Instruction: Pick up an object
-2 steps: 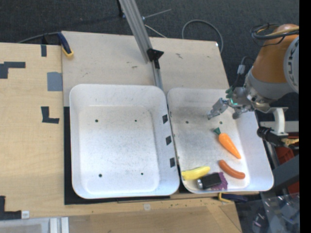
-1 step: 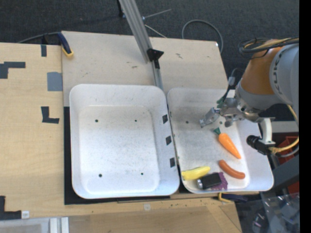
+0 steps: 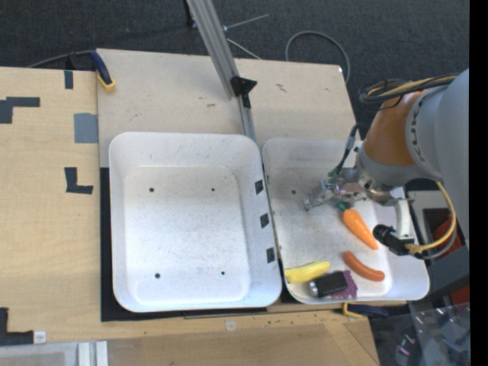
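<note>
The right bin [image 3: 299, 152] holds an orange carrot [image 3: 359, 228], a reddish sausage [image 3: 364, 266], a yellow banana-like piece [image 3: 306, 271] and a black and purple block [image 3: 333, 284], all in its near half. My gripper [image 3: 314, 200] hangs low over the middle of this bin, just left of and above the carrot's upper end. It touches none of these objects that I can see. The grey arm with its orange band [image 3: 389, 139] reaches in from the right.
The left bin [image 3: 183, 142] sits beside the right one, their rims touching. A slanted metal pole [image 3: 219, 48] rises behind the bins. A yellow-handled clamp [image 3: 104, 72] lies at the bench's far left corner. Cables [image 3: 427, 242] loop by the arm's wrist.
</note>
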